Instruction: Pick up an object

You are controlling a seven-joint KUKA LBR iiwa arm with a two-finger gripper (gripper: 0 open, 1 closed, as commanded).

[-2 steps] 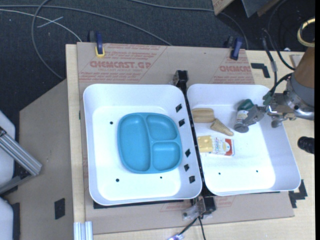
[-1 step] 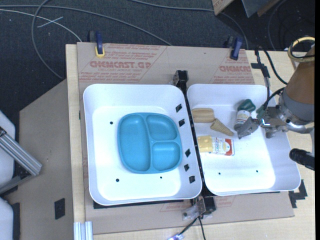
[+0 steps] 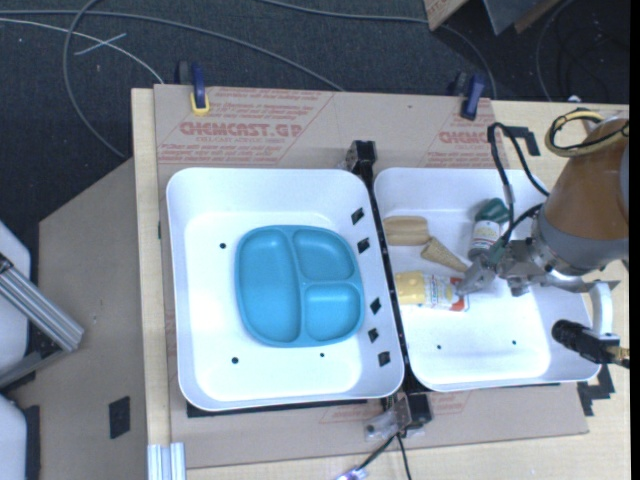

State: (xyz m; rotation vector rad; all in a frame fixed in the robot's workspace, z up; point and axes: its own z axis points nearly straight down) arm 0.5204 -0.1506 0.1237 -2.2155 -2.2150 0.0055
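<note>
Yellow bottle (image 3: 428, 290) lies just beside my gripper (image 3: 478, 274); I cannot tell its state, so I centre over the bottle before closing.

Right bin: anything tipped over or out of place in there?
Nothing is spilled or broken. The bottle lies on its side in the right bin, beside the wooden block. The end effector sits low next to them.

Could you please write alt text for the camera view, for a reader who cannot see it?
A grey robot arm reaches from the right into the right bin, its gripper low among a small bottle, a yellow-labelled bottle lying flat and tan wooden blocks. The left bin holds a blue divided plate.
</note>
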